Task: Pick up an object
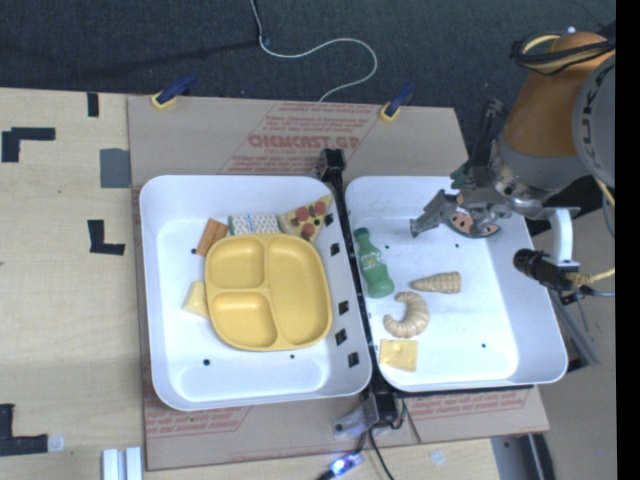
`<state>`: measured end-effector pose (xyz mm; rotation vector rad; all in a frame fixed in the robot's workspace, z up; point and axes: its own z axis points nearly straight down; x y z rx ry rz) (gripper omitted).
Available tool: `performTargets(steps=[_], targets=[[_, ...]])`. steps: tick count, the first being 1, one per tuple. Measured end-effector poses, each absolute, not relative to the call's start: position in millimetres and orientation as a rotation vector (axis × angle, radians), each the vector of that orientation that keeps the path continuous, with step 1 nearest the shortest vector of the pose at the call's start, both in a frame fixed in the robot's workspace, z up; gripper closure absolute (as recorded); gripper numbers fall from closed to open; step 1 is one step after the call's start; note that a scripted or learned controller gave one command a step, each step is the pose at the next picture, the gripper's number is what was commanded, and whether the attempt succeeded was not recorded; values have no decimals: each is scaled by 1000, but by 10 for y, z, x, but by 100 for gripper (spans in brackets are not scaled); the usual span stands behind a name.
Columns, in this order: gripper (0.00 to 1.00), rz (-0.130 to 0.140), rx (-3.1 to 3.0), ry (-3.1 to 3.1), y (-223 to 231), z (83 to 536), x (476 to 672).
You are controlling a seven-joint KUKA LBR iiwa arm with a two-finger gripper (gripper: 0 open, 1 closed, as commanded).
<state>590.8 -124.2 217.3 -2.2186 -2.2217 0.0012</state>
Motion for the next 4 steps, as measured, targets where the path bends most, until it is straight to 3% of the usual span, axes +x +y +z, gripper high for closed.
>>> performTargets(steps=[2, 3, 4], targets=[[0, 8, -2228, -2224, -1258, 926, 5958], [0, 4, -2230, -2225, -1295, 863, 5966], [100, 3, -2225, -2225, -1274, 957, 5964]])
